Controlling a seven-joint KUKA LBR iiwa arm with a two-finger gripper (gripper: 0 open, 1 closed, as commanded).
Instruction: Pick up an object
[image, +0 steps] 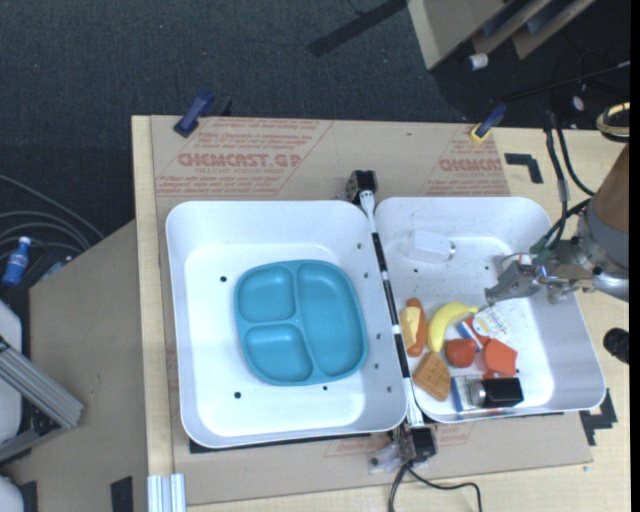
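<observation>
— Bins first: where are they and what is in each?

— Two white bins sit side by side on the table (150, 300). The left bin (190, 250) holds a blue divided plate (299, 321). The right bin (560, 380) holds a cluster of small things toward its near side: a banana (447, 322), a hot dog in a bun (412, 327), a red tomato-like piece (460, 351), an orange block (499, 357), a brown cracker-like square (433, 376), and a black box (501, 391). A small white piece (432, 244) lies apart, near the far wall.

— And your end effector?

— My end effector (508, 282) hangs over the right bin, just beyond the banana and the cluster, reaching in from the right. Nothing sits between my fingers as far as I can see, but whether they are spread or closed I cannot tell.
</observation>
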